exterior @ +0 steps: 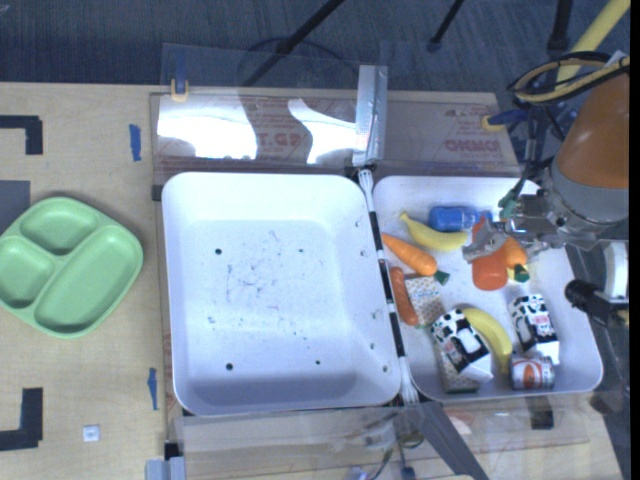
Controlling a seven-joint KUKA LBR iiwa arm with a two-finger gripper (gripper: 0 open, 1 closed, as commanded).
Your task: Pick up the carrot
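Note:
The carrot (411, 255) is orange with a small green tip and lies slanted near the left wall of the right bin (585, 373). My gripper (503, 233) hovers at the bin's upper right, well to the right of the carrot and just above a round orange fruit (492, 271). The carrot lies apart from the gripper, which has nothing visible in its grasp.
Around the carrot lie a yellow banana (433, 234), a blue bottle (455, 216), a reddish sausage (403, 298) and a cracker (427, 293). Nearer the front are two cow-patterned cartons (461, 345), a second banana (489, 329) and a can (530, 372). The left bin (270, 278) adjoins; a green divided plate (66, 265) sits far left.

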